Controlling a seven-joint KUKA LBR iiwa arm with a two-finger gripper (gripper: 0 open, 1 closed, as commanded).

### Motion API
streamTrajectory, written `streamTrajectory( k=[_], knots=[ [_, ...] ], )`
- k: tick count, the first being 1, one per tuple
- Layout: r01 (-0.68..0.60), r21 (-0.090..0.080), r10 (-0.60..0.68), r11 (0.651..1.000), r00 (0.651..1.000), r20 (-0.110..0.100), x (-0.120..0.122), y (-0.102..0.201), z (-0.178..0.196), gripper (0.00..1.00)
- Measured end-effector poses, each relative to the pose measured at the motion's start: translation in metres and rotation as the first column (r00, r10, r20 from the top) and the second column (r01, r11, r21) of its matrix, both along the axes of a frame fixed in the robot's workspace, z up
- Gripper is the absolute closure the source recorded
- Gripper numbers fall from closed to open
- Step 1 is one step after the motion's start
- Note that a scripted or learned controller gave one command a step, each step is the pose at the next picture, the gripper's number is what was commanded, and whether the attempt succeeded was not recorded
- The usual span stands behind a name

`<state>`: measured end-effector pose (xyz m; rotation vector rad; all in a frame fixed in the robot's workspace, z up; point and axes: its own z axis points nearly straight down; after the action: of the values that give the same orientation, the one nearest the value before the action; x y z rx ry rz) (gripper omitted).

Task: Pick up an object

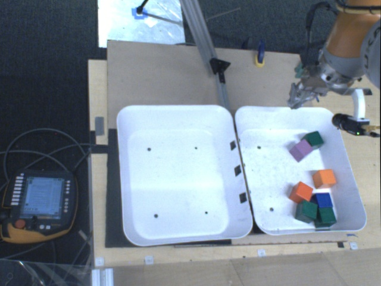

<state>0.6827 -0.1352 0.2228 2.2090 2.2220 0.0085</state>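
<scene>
The right bin holds several small blocks. A green block and a purple block lie together near its far right side. Two orange blocks, a blue block and dark green blocks cluster at the near right corner. My gripper hangs above the far rim of the right bin, up and left of the green block, fingers close together with nothing visible between them.
The left bin sits beside the right one. A grey pole slants across the bench at the back. A teach pendant lies on the floor at the left. A black fitting sticks in at the right bin's edge.
</scene>
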Motion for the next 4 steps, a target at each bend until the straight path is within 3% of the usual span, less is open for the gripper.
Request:
streamTrajectory(
  k=[1,4],
  knots=[
    [0.0,0.001,0.0,1.0,1.0,-0.003,0.002,0.0,0.031,1.0],
    [-0.005,0.005,0.005,1.0,1.0,-0.01,-0.032,0.165,0.005,1.0]
  ],
)
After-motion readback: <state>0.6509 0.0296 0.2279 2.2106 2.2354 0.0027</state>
